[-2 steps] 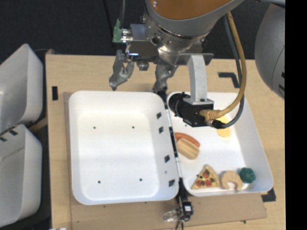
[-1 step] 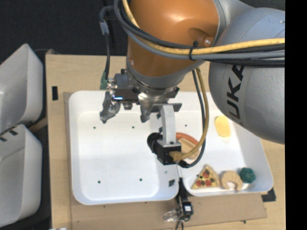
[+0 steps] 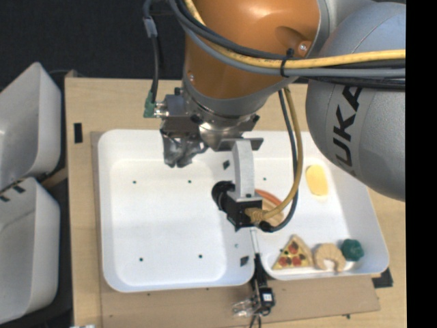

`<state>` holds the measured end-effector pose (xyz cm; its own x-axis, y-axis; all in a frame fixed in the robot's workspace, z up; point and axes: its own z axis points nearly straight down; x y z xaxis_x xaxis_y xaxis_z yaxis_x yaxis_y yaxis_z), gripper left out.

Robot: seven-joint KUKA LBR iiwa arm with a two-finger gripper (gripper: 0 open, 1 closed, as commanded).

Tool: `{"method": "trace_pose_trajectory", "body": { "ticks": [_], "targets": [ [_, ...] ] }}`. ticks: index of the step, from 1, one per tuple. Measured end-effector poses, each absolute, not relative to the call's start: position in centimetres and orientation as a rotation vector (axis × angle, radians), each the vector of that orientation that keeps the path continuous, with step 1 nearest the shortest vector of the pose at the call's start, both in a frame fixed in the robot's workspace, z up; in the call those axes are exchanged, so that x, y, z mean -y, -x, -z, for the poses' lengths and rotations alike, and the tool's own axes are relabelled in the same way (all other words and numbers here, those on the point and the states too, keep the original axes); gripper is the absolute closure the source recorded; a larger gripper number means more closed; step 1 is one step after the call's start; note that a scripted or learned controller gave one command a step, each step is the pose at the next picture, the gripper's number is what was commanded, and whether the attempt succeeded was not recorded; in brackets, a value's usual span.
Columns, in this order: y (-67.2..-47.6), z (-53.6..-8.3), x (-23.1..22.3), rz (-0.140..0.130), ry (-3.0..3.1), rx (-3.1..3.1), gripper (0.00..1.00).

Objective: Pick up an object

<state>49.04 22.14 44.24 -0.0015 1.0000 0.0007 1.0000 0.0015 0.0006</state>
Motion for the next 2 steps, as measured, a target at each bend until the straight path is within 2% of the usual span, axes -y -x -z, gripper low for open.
{"method": "trace_pose_trajectory", "body": {
  "ticks": [1, 2],
  "targets": [
    [-51.2, -31.4, -22.0, -0.018, 2.22, 2.219, 1.0],
    [-48.9, -29.7, -22.1, -0.006, 2.223, 2.217, 1.0]
  ]
}}
